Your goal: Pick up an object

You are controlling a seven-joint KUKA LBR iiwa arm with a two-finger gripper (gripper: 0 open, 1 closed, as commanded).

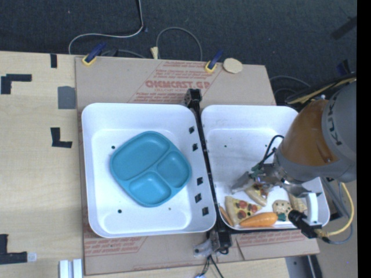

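Glossy orange carrot, tapered

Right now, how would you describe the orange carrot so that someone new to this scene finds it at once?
Look at the right bin of the two white bins. Go to its near edge, where a few small toy foods lie below the claw. The carrot is the smooth, bright orange, tapered piece lying flat along that edge, beside the pale pizza slice with dark dots.
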